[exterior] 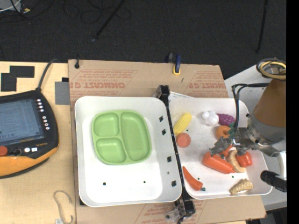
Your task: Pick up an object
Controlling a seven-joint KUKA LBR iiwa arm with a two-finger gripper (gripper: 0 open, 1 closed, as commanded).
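camera view: two shallow white bins sit side by side on printed cardboard [117, 78], whose red lettering reads mirrored and is too faint to make out. the left bin [88, 181] holds a green plastic tray [121, 137] with three compartments, set toward 11 o'clock, with bare white floor around it, widest at 6 o'clock.

the right bin [198, 192] is crowded with toy food. a ridged yellow corn [182, 122] lies at 10 o'clock near the divider, a round tomato [183, 140] just below it. a white lump [209, 117] and a purple piece [225, 119] sit at 12 o'clock. a chili [192, 178] lies at 7 o'clock along the inner edge, a pale wedge [241, 186] at 5 o'clock against the rim. the middle floor is open (smooth, a few dark specks).

the gripper [229, 146] is down at 3 o'clock over a tight cluster: a carrot [217, 163] and a red pepper [244, 159], touching each other. i cannot tell whether the claw is released or clenched.

a pendant [23, 134] with a grey screen rests at the bench's left; its text is unreadable.
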